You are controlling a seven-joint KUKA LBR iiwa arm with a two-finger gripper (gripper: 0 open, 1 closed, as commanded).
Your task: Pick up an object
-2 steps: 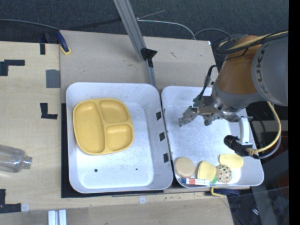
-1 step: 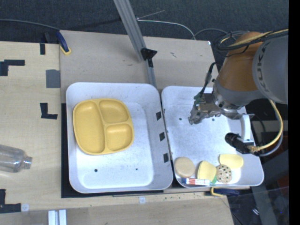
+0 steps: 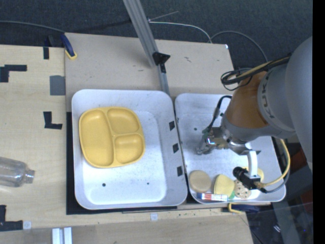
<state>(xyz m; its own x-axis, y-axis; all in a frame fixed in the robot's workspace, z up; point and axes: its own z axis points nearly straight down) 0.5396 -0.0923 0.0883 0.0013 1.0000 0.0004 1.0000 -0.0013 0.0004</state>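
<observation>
Nearest, small round tan objects point(image 3: 199, 178) and a red-and-white tube point(image 3: 213, 196) crowd the right white bin's point(image 3: 189, 111) front edge; no writing is legible. Beyond, the gripper point(image 3: 205, 146) hangs over bare floor, its fingers' spread indiscernible, nothing visibly between them.

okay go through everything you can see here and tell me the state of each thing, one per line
Yellow tray: upright, flat in the left bin.
Claw: low over the right bin, nothing seen in it.
Round tan piece: lying at the right bin's near edge.
Marker: lying flat along that edge.
Clear bottle: on its side on the bench, outside the bins.
</observation>
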